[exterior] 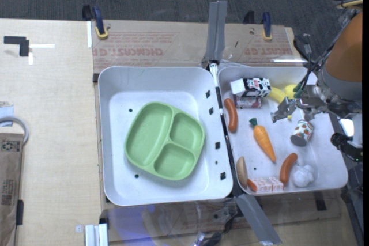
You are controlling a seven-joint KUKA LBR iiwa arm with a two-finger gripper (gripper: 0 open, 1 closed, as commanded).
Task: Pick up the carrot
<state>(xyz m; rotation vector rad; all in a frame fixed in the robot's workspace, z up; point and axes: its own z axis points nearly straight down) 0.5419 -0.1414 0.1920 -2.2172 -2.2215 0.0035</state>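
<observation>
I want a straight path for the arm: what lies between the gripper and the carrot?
In the camera view, bare white bin floor lies between the gripper and the carrot, with no toy in that stretch.

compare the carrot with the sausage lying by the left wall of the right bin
The carrot is orange, tapered to a point, with a green top; the sausage is red-brown, with rounded ends. The carrot lies slanted in the middle of the right bin; the sausage lies along the bin's left wall. Both are long, slim toy foods lying flat.
</observation>
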